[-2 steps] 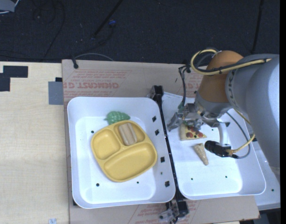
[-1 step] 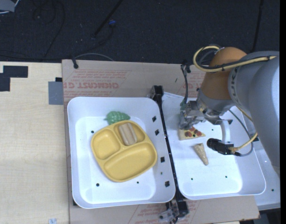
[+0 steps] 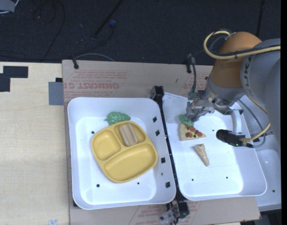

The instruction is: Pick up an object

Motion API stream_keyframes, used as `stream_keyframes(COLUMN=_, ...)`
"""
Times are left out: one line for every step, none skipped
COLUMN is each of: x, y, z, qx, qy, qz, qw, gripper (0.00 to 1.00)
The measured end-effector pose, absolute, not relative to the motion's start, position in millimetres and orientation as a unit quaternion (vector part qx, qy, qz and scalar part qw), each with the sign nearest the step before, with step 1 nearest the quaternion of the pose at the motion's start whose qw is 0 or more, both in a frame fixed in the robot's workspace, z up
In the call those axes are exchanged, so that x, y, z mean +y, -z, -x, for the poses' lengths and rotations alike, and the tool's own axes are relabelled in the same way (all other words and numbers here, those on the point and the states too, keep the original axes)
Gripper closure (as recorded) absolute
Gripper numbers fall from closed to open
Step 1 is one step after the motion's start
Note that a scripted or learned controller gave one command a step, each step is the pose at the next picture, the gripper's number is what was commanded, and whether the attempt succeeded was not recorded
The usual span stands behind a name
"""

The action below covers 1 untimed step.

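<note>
- I see the two-finger gripper (image 3: 190,118) low in the right white bin (image 3: 228,182), at its far left part; I cannot tell its state from here
- Its tip sits at a small green object (image 3: 185,120), touching the top of a toy pizza slice (image 3: 190,132)
- A tan cone-shaped piece (image 3: 202,154) lies just beside the slice
- In the left white bin (image 3: 82,172) I see a yellow divided plastic plate (image 3: 122,159) bearing a brown sausage-like piece (image 3: 128,134), a green leafy toy (image 3: 117,117) at its far edge

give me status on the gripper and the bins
Gripper low in right bin, over green piece. Pizza slice, cone loose. Nothing blocking.
</note>
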<state>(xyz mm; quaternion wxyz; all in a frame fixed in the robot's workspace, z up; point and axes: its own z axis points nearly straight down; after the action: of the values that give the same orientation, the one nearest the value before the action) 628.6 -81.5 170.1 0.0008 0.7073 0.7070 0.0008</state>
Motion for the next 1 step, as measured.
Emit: stream_keyframes(x=-82.7, y=-210.7, z=-629.1, qx=0.707, qy=-0.0005, qz=-0.707, qw=0.001, gripper=1.0)
